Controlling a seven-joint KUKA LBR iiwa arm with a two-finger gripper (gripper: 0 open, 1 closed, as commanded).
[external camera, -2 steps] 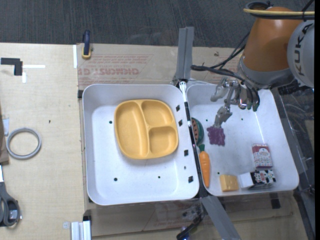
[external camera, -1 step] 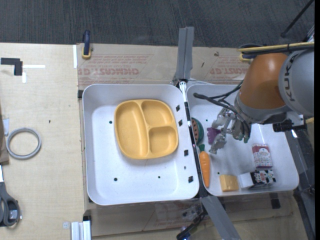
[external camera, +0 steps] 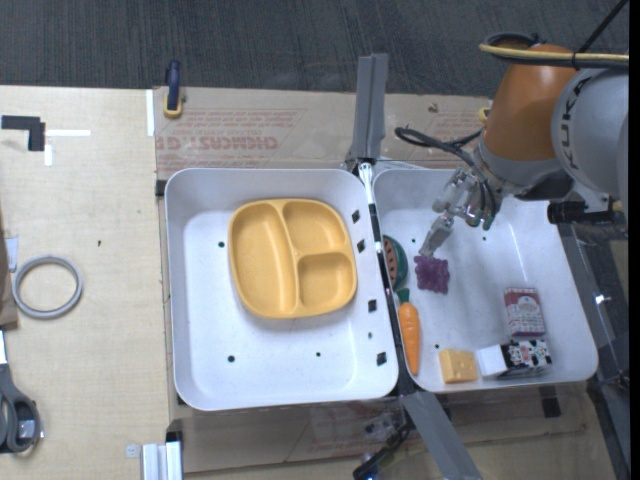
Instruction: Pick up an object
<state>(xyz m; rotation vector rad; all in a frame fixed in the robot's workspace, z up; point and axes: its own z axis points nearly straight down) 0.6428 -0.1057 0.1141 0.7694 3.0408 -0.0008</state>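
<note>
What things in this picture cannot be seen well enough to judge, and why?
- Gripper, camera view: too small and slanted to tell whether anything is between its tips, just above the purple grapes.
- Watermelon slice: partly hidden by the bin divider.
- Small can: label print too small to read.
- Scissors: cut off by the left edge.

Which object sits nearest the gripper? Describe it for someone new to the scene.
Find the right-hand white bin. Along its left side, just below the gripper, lies the purple grape bunch. It is the one purple item; the carrot below it is orange.
</note>
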